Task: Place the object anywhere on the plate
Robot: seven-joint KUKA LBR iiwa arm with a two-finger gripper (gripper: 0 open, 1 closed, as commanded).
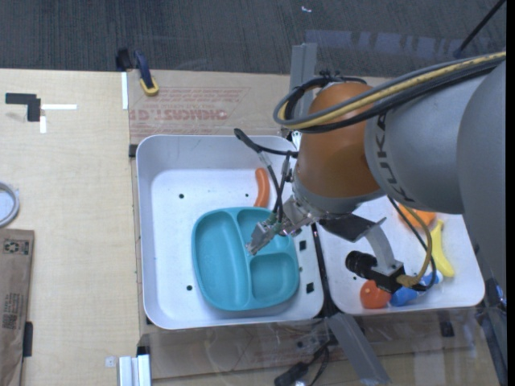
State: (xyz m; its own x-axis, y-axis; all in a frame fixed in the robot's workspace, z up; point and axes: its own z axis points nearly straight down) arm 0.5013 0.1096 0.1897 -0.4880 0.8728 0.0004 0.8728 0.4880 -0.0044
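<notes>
Left bin holds a blue plate — gripper above it, state unclear.

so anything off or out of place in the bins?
Nothing spilled or damaged. The teal plate lies flat but skewed in the left bin. An orange sausage-shaped piece lies off it, by the bin's back wall. The gripper hangs over the plate's divider.

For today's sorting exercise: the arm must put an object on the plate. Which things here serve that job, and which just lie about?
Job: gripper, blue plate, orange sausage-shaped object.

Lying about: banana, orange ball, blue toy, tape roll.
</notes>
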